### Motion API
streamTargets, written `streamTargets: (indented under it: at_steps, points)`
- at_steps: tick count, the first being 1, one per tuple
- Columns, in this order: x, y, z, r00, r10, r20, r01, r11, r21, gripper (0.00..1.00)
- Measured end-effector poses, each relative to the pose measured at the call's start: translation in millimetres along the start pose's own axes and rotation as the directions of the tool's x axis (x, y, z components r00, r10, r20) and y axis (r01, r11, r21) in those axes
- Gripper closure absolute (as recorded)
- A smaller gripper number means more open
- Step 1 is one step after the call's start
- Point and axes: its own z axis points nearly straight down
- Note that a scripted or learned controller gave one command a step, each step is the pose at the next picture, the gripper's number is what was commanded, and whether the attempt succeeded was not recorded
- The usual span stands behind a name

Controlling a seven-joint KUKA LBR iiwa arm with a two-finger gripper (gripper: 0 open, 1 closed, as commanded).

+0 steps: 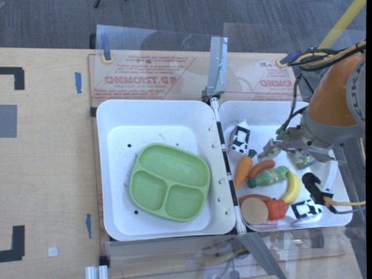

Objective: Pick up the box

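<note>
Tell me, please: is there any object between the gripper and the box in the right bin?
Nothing visible stands between them. The gripper hangs over the right bin, and the box, a small white carton with black patches, lies just to its left on bare bin floor. The carrot and the other toy foods lie nearer the camera, below that path.

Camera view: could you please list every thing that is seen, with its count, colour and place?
bins: 2, white, side by side on the bench
plate: 1, green, three compartments, in the left bin
box: 1, white with black patches, right bin, upper left
carrot: 1, orange, right bin, below the box
toy vegetable: 1, green, right bin, middle
banana: 1, yellow, right bin, right of the green vegetable
round piece: 1, tan and red, right bin, near edge
arm: 1, grey with orange band, over the right bin
gripper: 1, grey, above the right bin, right of the box
</note>
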Motion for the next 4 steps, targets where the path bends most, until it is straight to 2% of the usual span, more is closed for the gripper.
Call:
streamTargets:
  at_steps: [1,2,3,4]
  points:
    - [4.1,-20.0,46.3,0.999,-0.044,0.0,0.044,0.999,-0.019,0.0]
    - [3.9,-20.5,37.8,0.999,-0.044,0.001,0.044,0.999,-0.017,1.0]
    - [-81.4,8.0,60.3,0.995,-0.103,-0.013,0.103,0.995,-0.002,1.0]
    - [-81.0,8.3,61.1,0.995,-0.104,-0.011,0.104,0.995,-0.004,0.0]
